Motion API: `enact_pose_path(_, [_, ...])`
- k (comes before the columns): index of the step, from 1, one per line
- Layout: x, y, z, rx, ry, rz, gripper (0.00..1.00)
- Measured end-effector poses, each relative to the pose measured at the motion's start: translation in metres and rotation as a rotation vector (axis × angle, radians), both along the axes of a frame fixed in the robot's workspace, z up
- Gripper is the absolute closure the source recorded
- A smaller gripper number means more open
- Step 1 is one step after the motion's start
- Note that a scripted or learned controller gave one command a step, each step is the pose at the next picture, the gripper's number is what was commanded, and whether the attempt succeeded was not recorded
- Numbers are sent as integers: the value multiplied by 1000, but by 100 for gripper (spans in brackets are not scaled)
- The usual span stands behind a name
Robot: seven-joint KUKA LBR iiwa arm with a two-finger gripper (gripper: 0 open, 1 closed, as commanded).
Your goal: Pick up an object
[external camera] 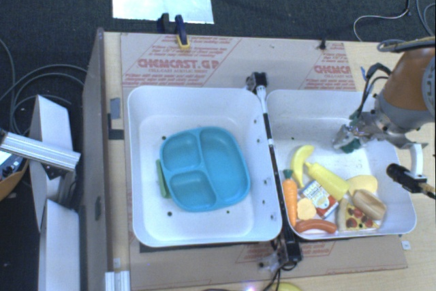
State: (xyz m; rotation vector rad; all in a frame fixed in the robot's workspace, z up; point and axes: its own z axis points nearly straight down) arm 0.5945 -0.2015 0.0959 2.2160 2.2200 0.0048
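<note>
Right bin (320,109), glossy white plastic, shallow, rounded corners. Toy food is piled in its near part, below and left of the hand: an orange sausage (315,226) along the near wall, a pizza slice (354,217) with red dots, a hot dog (368,202) in a tan bun, a small printed carton (316,193), a tapered orange carrot (290,196) with a green top by the divider wall, a smooth yellow corn cob (327,177), a curved banana (300,159), and a pale yellow lump (362,182), type unclear. All look like smooth moulded plastic and lie touching or just beside each other.

Hand (349,140) sits low over the bin floor, just beyond the pile. Something teal-green shows at its tip. Cannot tell finger state or whether anything is held.

Far to the hand's left, the left bin (146,112) holds a matte blue three-compartment tray (204,167), with a green strip (162,178) at its left edge.

Tabletop (204,58) is printed cardboard sheeting.
</note>
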Motion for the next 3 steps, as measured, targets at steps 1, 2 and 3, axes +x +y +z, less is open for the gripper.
enact_pose_path(1, [-25, -5, 49, 0, 1, -1, 100])
enact_pose_path(2, [66, 42, 81, 0, -7, 10, 100])
enact_pose_path(3, [51, 139, 148, 5, -4, 13, 100])
